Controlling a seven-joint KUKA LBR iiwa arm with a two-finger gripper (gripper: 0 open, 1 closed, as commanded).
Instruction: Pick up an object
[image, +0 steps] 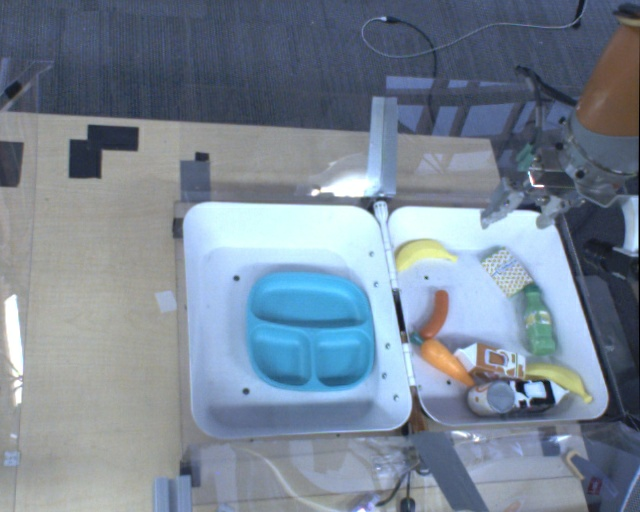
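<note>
The right bin (470, 222) holds several items: a yellow banana (425, 254) at its upper left, a red sausage (434, 313), an orange carrot (445, 360), a patterned packet (505, 270), a green bottle (538, 320), a second banana (562, 378), a small carton (500, 358) and a can (489, 399). My gripper (523, 213) hangs over the bin's far right corner, above and behind the packet. Its fingers (497, 212) are spread open with nothing between them.
The left bin (215, 300) holds a blue divided tray (310, 330). A metal divider post (384, 140) stands between the bins at the back. The tan bench top (90, 330) stretches to the left.
</note>
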